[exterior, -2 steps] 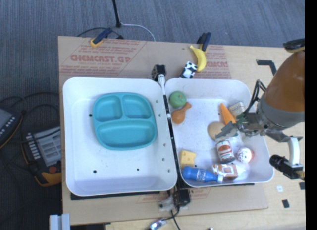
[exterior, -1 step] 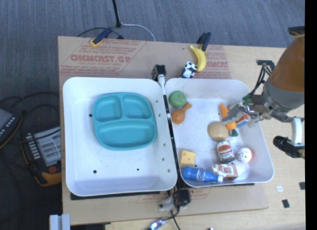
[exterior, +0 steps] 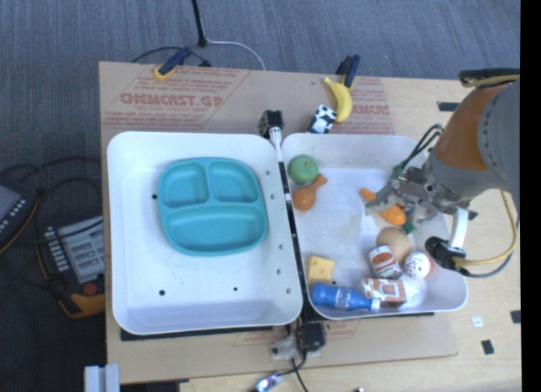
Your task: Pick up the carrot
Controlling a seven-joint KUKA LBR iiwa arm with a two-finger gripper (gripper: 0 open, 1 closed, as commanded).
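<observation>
Pincer point(exterior: 404, 196) low over the right bin point(exterior: 338, 149), at that bin's right-hand side, arm entering from the view's right; finger state impossible to tell at this slant and size. Carrot point(exterior: 385, 208) directly at the pincer, lying on the bin floor as a short orange piece with a paler orange stub toward the upper left; long axis running roughly from upper left to lower right, the lower-right end touching or tucked under the metal parts of the pincer. No clear sight of orange between fingers, hence no grip to be claimed. Judged step: closing in on the carrot, lift not yet done. Crowding just below: tan egg-like ball point(exterior: 393, 238), small jar point(exterior: 385, 261), white ball point(exterior: 415, 264), blue bottle point(exterior: 338, 298) and carton point(exterior: 390, 291), with a cheese wedge point(exterior: 319, 268) farther left. Well apart at the bin's left: green apple point(exterior: 303, 167) and orange drumstick-like toy point(exterior: 306, 194). Left bin point(exterior: 135, 238) carrying a blue divided plate point(exterior: 211, 205). On the worktop point(exterior: 127, 103) behind: banana point(exterior: 340, 97) and a black-and-white toy point(exterior: 321, 118). Likely risk: nudging the ball beside the carrot.
</observation>
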